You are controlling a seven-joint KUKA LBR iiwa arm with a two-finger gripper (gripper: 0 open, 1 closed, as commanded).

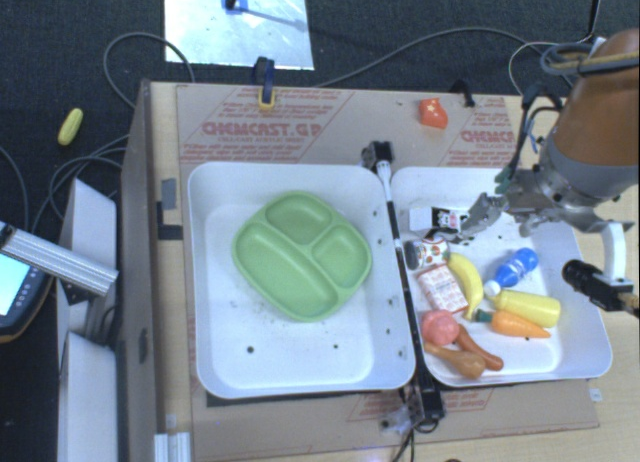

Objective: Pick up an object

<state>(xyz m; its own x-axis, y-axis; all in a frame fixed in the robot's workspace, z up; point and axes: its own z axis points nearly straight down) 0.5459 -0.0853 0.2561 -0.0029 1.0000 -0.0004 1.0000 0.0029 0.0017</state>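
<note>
Reaching over the right bin (590,345), my arm (600,125) looks mid-approach. The gripper (482,212) hangs above the bin's upper left; I cannot tell how its jaws stand. Next I should descend onto the banana (466,277), lying just below, among the toys.

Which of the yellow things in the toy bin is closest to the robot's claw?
The banana. It lies just below the gripper, near the bin's middle, while the yellow bottle sits lower and farther right, beside the carrot.
</note>
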